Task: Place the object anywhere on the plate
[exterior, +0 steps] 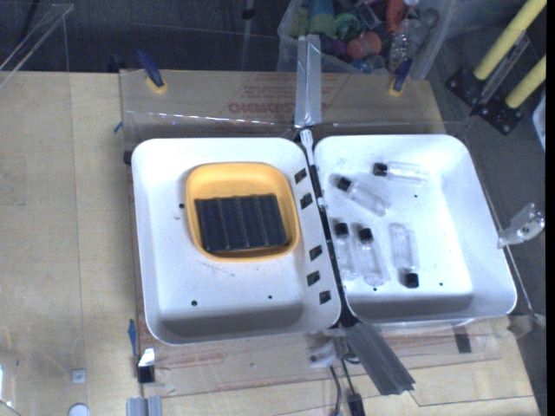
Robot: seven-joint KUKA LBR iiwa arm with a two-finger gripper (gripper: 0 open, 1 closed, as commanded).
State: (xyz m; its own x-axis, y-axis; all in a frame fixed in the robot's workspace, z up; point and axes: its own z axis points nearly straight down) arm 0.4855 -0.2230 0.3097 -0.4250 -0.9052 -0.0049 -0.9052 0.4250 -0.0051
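A yellow plate [238, 177] with a dark ribbed insert [240, 223] lies in the left white bin [156, 232]. In the right white bin [451, 232] lie several small clear vials with black caps: one near the top [399, 172], one just below it to the left [360, 194], two close together in the lower middle [357, 251], and one at the lower right [403, 254].
A clear plastic box of colourful toys [364, 16] stands behind the bins. A metal divider strip [308, 94] runs between the bins. Yellow foam tubes [520, 33] lean at the back right. A clear bracket [523, 225] sits at the right bin's edge.
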